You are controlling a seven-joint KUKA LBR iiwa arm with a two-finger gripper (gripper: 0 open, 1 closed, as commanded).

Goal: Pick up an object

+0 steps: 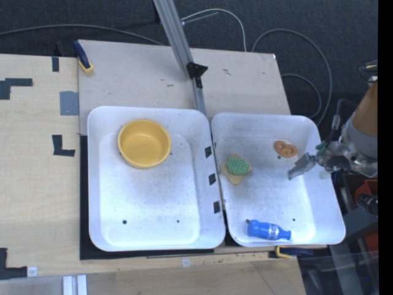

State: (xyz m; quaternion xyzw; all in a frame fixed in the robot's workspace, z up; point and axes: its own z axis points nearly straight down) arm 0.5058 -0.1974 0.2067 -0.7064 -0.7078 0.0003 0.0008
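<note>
Objects available for picking all lie apart from the gripper (299, 166), so no pick has been made yet. Right white bin (307, 128) holds three candidates: a small orange-brown pretzel-shaped piece (284, 148) near the far right corner, a round tan-and-green scrubber-like item (236, 167) near the bin's left wall, and a blue plastic bottle (267, 230) lying on its side along the near wall. Left white bin (98, 165) holds a yellow round bowl (144, 142), upright, in its far half.

Grey arm with orange band (362, 131) reaches in over the right bin's right rim. Gripper sits just below and right of the pretzel piece, near it, not touching as far as visible. Nothing visible between the fingers; whether they are spread or closed: cannot tell at this resolution.

Progress: early. Approach under way at most; descent, closure on an object and lift all remain. Pretzel piece judged the likeliest target, being nearest.
</note>
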